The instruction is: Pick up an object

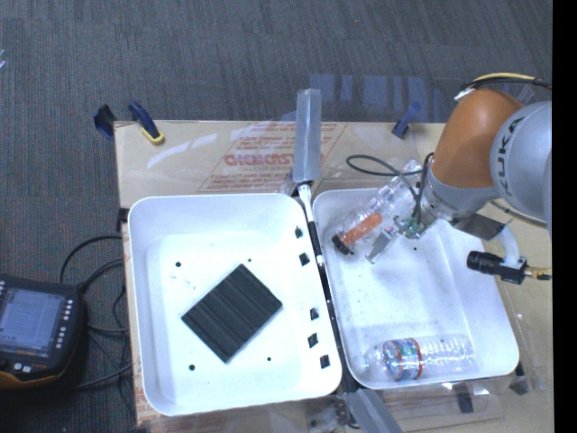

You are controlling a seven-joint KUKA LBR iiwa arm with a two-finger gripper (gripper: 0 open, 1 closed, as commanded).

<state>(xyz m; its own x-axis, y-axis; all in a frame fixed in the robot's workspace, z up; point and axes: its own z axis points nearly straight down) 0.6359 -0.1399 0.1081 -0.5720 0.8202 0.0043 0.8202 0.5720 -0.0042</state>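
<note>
**Poised Over a Small Item in the Right Bin**

Found the arm (pixel 487 156) reaching in over the surface (pixel 198 156), with the tool (pixel 389 235) set low in the upper left part of the right bin (pixel 442 287). Could not tell how far open the tool stood, nor whether it had hold of anything: too much clear plastic and glare around its tip. Saw a small orange item with a dark end (pixel 352 234) just beside the tool, on its left, close to the bin's wall; touching or merely near, could not say. Noted a clear plastic bottle (pixel 419 357) lying on its side along the near edge of the same bin, well apart from the tool. Noted also a dark ridged pad (pixel 233 311) lying flat in the left bin (pixel 162 242), turned corner-on, far from the arm.

Judged the step as the approach or the closing itself, with no lift yet evident. Judged the next move to call for a firm closing on the orange item, then a straight rise clear of the wall. Expected trouble from the item's small size and its nearness to the bin's corner.
</note>
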